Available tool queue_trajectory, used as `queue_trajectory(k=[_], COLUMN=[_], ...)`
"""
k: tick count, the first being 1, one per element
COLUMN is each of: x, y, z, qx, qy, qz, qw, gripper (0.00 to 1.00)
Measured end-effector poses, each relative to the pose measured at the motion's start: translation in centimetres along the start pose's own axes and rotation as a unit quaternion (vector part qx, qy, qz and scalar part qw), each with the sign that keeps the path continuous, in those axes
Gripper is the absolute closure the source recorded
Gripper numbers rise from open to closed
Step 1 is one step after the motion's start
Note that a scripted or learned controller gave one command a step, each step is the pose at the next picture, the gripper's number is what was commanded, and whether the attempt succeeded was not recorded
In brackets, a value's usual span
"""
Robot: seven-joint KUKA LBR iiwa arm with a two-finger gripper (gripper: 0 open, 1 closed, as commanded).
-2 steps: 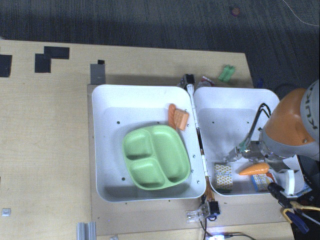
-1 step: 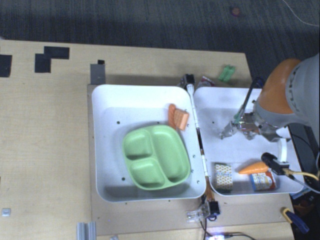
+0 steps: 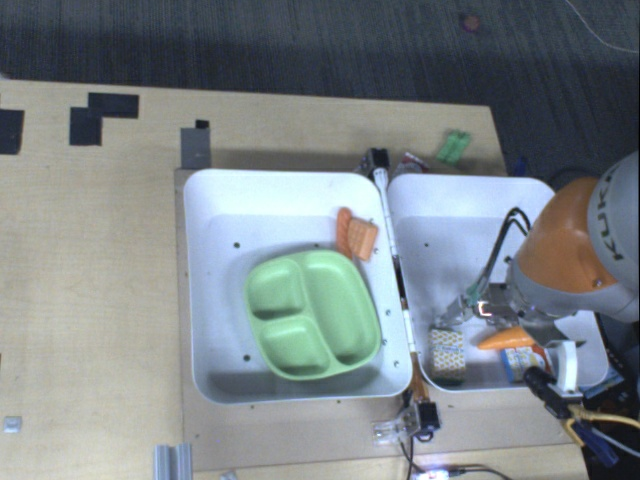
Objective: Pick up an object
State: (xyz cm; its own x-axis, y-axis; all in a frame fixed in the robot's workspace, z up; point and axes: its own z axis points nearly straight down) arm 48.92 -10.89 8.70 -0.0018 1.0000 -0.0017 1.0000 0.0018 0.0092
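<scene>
The grey arm with its orange band reaches into the right bin from the right. My gripper hangs low over the near part of that bin. Just below it stands a small speckled box against the bin's near left corner. An orange carrot-shaped piece lies to the right of the box, partly under the wrist. A blue and white item sits beside it. Nothing shows between the fingers.
The left bin holds a green divided plate and an orange ridged piece at its far right side. A green object lies on the bench behind the bins. Cables run along the wall between the two bins.
</scene>
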Motion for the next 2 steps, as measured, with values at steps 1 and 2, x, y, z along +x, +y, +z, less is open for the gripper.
queue_trajectory(k=[1,2], x=[0.03,0.03], y=[0.23,0.21], z=[-1.11,-1.11], qx=[-0.003,-0.003], qy=[0.000,0.000], qz=[-0.001,-0.001], qw=[1.0000,1.0000], gripper=[1.00,0.00])
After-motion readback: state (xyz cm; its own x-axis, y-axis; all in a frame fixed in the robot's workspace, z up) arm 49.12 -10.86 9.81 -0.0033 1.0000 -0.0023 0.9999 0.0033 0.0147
